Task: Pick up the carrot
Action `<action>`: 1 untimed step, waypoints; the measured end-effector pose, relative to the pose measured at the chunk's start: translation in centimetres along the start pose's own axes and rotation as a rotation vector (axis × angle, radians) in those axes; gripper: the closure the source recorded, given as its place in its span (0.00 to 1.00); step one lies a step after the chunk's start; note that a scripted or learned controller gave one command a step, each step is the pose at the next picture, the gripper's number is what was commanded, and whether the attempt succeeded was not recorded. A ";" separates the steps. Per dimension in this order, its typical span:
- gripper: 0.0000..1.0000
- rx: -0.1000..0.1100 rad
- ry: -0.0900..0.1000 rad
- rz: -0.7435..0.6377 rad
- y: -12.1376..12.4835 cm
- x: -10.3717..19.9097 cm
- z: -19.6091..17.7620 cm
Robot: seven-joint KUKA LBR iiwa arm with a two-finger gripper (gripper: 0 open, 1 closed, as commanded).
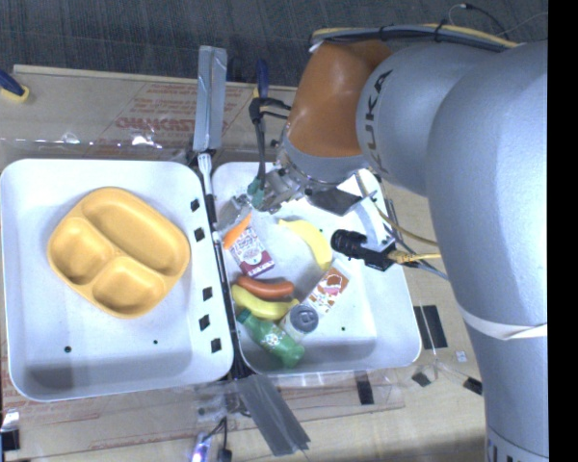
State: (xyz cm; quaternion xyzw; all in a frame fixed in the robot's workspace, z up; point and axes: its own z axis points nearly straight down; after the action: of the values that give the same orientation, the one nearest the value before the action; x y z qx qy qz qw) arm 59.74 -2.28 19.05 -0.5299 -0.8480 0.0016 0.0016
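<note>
- Bench [96, 104] at the far left, brown board under both bins.
- Left bin [29, 354] holds a yellow tray [118, 250] with three hollows, set at a slant near the bin's middle.
- Right bin [390, 325] sits just beside the left one, their rims meeting at a line of black clips.
- Carton [251, 251], white and red with an orange edge, lies near the right bin's left wall.
- Gripper [260, 196] hangs over the right bin's upper left corner, just above the carton. Whether the claw is open or closed cannot be made out. Nothing can be seen held in it.
- Carrot [263, 287] lies below the carton, in the left half of the right bin and well apart from the gripper. It is reddish-orange. Its long axis runs nearly level across the view, left end a touch higher. Which end is the tip cannot be told.
- Low banana [258, 305] lies right under the carrot, touching it and running much the same way.
- Bottle [270, 338], green, lies near the bin's front wall, its grey cap up and to the right.
- Curved banana [315, 243] lies right of the carton.
- Packet [329, 292], white with red print, lies slanted below that banana.
- Arm [482, 162], grey, comes in from the right, its orange band [337, 104] above the gripper.
</note>
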 end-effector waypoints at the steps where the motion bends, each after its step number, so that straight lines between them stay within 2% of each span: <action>1: 0.00 -0.003 -0.002 -0.099 4.5 -3.5 -0.2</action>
State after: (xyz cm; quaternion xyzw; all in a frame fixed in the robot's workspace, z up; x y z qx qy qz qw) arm 65.37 -3.45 19.19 -0.4875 -0.8731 0.0008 0.0001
